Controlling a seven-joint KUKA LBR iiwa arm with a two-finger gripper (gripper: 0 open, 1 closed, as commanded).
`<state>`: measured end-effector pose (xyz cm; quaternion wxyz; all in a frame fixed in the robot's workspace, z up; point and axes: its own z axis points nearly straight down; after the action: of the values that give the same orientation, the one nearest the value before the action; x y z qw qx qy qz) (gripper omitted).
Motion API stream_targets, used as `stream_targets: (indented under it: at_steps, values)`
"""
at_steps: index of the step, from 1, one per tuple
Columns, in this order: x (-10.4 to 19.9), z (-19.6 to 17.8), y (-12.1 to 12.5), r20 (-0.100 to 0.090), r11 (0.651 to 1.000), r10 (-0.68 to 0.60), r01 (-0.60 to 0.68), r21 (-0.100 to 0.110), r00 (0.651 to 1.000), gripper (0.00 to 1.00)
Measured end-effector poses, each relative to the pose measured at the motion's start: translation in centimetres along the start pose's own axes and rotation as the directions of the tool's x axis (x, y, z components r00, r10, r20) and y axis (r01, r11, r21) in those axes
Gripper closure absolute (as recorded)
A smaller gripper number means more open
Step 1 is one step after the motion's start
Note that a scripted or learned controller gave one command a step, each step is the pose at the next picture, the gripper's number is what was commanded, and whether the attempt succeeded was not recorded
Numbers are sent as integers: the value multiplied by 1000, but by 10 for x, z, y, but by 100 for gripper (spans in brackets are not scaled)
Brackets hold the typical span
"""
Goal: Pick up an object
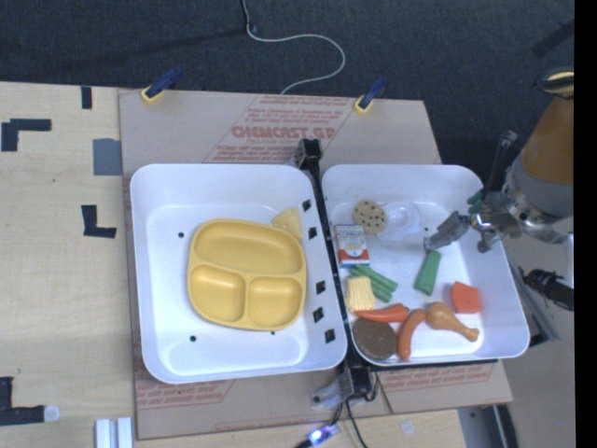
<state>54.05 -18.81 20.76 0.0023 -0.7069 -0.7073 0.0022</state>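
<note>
Arm: grey KUKA arm with orange band (550, 147) reaches in from the right, over the right white bin (466, 180)
Gripper: two-finger gripper (464, 230) sits above the bin's right half; fingers spread apart, nothing between them
Nearest object: green plastic stick (428, 272) lies just below the left fingertip
Other objects in the right bin: round chocolate-chip cookie (369, 216), orange block (465, 297), toy chicken drumstick (448, 321), yellow corn piece (360, 293)
Left white bin (149, 250): holds a yellow divided plastic tray (247, 273)

A green stick-shaped toy (428, 272) lies slightly tilted on the right bin's floor, just beside an orange block (465, 297)
</note>
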Motion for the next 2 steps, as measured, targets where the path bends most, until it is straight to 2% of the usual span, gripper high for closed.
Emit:
stream_targets:
  at_steps: [2]
  values:
    - [-9, 113, -12, -1, 1000, 0, 0, 1, 1000, 0]
